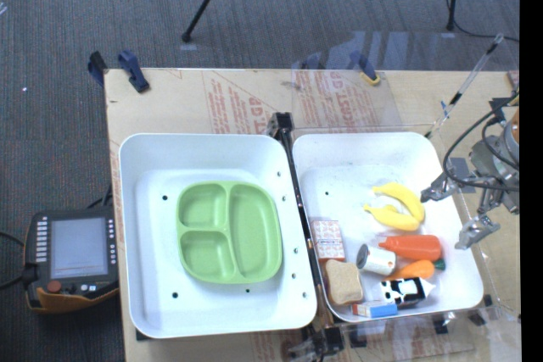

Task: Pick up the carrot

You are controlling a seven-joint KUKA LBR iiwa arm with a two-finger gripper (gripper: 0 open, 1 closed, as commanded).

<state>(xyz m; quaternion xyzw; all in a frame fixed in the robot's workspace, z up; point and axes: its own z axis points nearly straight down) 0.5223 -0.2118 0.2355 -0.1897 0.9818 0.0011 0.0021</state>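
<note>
The carrot, small and orange with a green end, lies in the right bin near its front right corner. It is tucked under a longer orange piece. My gripper hangs over the bin's right rim, up and to the right of the carrot and apart from it. Its fingers are spread open with nothing between them.
A yellow banana lies just left of the gripper. A grey can, a bread slice, a red-patterned packet and a black-and-white toy crowd the front of the right bin. The left bin holds a green divided plate.
</note>
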